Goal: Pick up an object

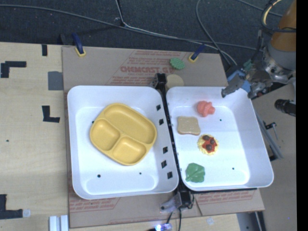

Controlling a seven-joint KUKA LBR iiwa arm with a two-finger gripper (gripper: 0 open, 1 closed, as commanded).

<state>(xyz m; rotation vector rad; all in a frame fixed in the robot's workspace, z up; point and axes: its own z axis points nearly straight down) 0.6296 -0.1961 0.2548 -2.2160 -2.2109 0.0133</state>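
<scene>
The gripper (231,89) hangs at about 2 o'clock in the view, over the upper right corner of the right bin (240,177), at the end of the grey arm (281,47) with its orange band. Whether it is apart or together cannot be told from this angle; nothing shows clamped in it.

The right bin is shallow, white and smooth, with rounded corners and a raised rim. Four small pieces lie in its left half. A pink lumpy piece (205,108) sits at 12 o'clock of the group, nearest the gripper but apart from it. Just below is a flat tan slice (188,125) shaped like toast. At 4 o'clock from the slice lies a round yellow disc (208,145) with red and dark topping. At 6 o'clock a green leafy piece (195,173) lies near the bin's lower rim. The pieces are all separate from each other. The bin's right half is bare white floor, giving open room along the right rim.

The left bin (82,177) touches the right one along a black-clipped seam. In it a yellow plate (123,134) with three compartments, glossy plastic with soft rounded edges, lies turned at a slant near the centre, with white floor all round it.

Both bins rest on a brown cardboard sheet (96,66). On it, at 12 o'clock beyond the bins, lie a small green ridged piece (177,62) and a pale disc (175,79) touching the bins' far rim.
</scene>
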